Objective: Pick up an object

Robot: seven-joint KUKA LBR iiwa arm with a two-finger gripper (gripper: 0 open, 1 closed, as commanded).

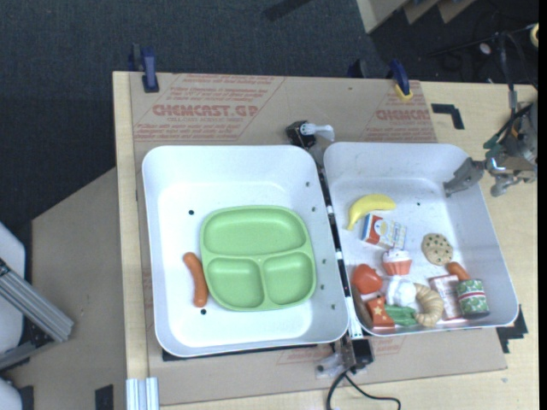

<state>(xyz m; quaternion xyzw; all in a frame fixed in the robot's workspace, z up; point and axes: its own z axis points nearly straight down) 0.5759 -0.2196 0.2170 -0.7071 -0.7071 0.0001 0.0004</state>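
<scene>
My gripper [480, 184] hovers over the far right corner of the right bin [427, 165], open, with nothing between its fingers. Below and to its left the bin holds toy food: a yellow banana [370, 206], a small red, white and blue carton [380, 229], a cookie [437, 248], a cupcake [396, 261], a red tomato [367, 278], a croissant [430, 302] and a green can [471, 297]. The nearest of these, the cookie, lies well apart from the fingers.
In the left bin [171, 178] lie a green divided plate [256, 257] and an orange sausage [197, 278] beside it. A black and white fitting [308, 132] sits behind the gap between the bins. Blue clamps [149, 68] hold the cardboard backing.
</scene>
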